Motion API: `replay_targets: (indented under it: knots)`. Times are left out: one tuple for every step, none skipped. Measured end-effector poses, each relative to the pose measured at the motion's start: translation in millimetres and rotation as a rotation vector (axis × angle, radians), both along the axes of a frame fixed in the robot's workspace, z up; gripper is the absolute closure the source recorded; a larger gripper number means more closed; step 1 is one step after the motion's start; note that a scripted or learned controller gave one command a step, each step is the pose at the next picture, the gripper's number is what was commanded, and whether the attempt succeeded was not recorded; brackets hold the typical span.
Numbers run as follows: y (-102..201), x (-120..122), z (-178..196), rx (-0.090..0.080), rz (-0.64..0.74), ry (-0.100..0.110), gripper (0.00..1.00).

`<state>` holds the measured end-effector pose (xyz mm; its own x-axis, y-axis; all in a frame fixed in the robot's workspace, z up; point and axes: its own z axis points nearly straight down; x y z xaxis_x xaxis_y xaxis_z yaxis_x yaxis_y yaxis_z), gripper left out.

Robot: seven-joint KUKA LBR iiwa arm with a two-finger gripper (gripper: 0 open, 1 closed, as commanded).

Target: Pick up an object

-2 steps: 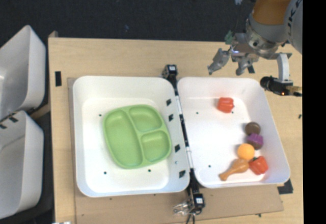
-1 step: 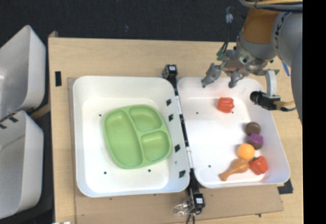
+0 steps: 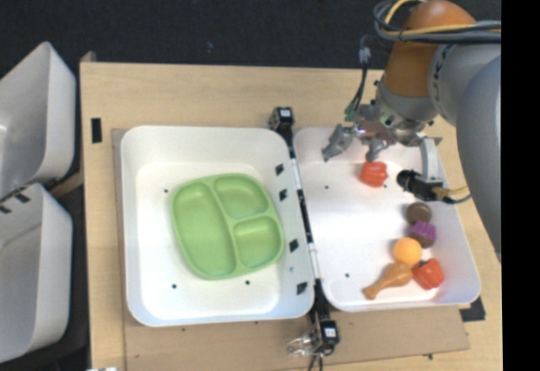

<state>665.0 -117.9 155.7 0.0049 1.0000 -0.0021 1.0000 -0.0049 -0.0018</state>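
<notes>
Tan drumstick toy (image 3: 389, 280) lies at five o'clock in the right bin (image 3: 354, 217), long axis pointing eight o'clock, while the gripper (image 3: 364, 140) hovers at twelve, fingers spread open.

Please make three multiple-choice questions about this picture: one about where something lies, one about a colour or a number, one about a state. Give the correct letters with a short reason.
1. Where does the divided tray lie?
A. in the left bin
B. in the right bin
C. on the bare bench

2. What colour is the divided tray?
A. blue
B. green
C. red

3. How does the red object nearest the gripper stand?
A. lifted above the bin
B. resting on the bin floor
C. lying on the tray

Answers:
1 A: the divided tray sits inside the left bin.
2 B: its surface is light green.
3 B: the red object rests on the floor of the right bin, just below the gripper.
</notes>
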Motion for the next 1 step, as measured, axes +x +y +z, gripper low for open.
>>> replay_targets:
  knots:
    - [-1.4,0.4,-50.6,0.000,-0.003,-0.002,0.00]
